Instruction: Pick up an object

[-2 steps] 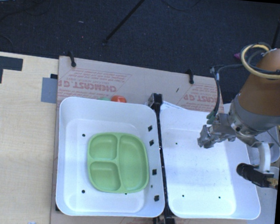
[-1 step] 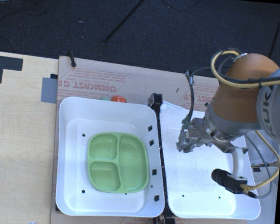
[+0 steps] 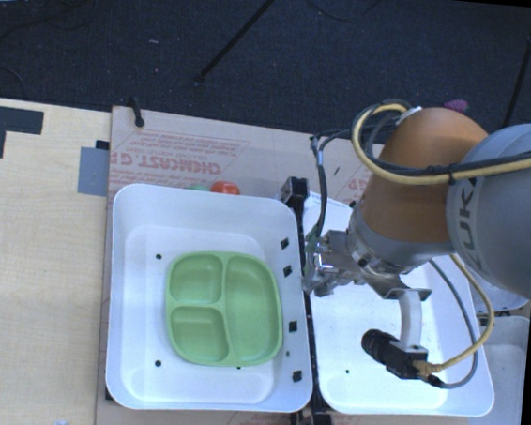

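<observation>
The step in hand looks like the approach: nothing can be seen gripped, and the one clear candidate, the pale green three-compartment plastic plate (image 3: 225, 308), lies flat in the shallow white left-hand bin (image 3: 142, 217), untouched. A small orange-red round object (image 3: 225, 188) sits beyond the plate, outside that bin's far wall.

The grey arm with its orange band (image 3: 420, 176) reaches in from the plate's right and bends steeply down. Its wrist is low over the strip where the plate's bin meets the neighbouring white bin (image 3: 350, 400). The hand (image 3: 325, 274) hangs just right of the plate, close to the bin wall. The wrist hides it from above, so I cannot tell whether it is released or clenched.

The next move probably calls for a shift leftward over the plate. The hand would then descend onto a raised rim or divider ridge, since a flat plate offers little else to pinch.
</observation>
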You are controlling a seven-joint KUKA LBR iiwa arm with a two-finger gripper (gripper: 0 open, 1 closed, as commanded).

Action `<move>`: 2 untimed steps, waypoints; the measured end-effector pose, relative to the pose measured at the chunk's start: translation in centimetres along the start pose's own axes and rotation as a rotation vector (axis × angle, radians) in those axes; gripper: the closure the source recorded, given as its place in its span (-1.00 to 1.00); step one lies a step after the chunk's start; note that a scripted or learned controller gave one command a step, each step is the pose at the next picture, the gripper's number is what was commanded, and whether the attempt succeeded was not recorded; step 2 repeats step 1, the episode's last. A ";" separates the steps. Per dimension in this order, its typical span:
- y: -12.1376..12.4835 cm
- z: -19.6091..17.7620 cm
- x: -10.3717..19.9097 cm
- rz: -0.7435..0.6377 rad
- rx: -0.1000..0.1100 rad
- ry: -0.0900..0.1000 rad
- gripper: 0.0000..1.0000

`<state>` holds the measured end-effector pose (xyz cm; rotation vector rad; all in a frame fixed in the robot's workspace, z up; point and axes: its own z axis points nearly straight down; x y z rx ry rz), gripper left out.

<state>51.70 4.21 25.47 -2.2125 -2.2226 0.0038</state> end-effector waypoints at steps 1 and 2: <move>-0.6 2.6 4.9 0.001 0.002 -0.001 1.00; -0.6 2.6 4.9 0.001 0.002 -0.001 1.00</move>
